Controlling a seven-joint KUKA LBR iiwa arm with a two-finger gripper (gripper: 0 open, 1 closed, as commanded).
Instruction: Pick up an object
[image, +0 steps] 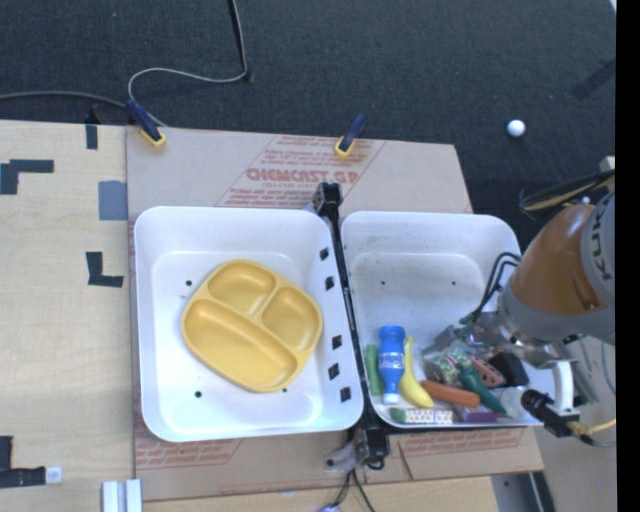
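1. Camera view puts the gripper (478, 352) low over the front right part of the right bin (420, 232), among a heap of small items. Whether it is wide, narrow or holding anything I cannot tell; the wrist and the clutter hide that part.

2. Just beside it lies the heap: a crumpled clear packet (452, 358), an orange carrot-like piece (450, 392), and some dark and green bits too tangled to name. Any of these could be the object to pick, and the arm looks aimed at this pile because it is the densest spot.

3. Slightly further toward the middle of that bin stands or leans a blue bottle (392, 352) with a white neck, touching a yellow banana (413, 382), with a green stick-like piece (373, 372) beside the dividing wall. They sit crowded against the front edge, probably because the bin's contents have slid there.

4. The arm (560, 270), its orange band showing, comes in from the right and bends down over the bin rim, so it blocks the bin's right corner.

5. The left bin (160, 330) holds a yellow divided plate (252, 324), lying flat and well apart from the gripper.

6. Both bins rest on a cardboard sheet (300, 170) clipped at the back by two yellow-and-blue clamps (148, 125), likely to keep it from shifting.
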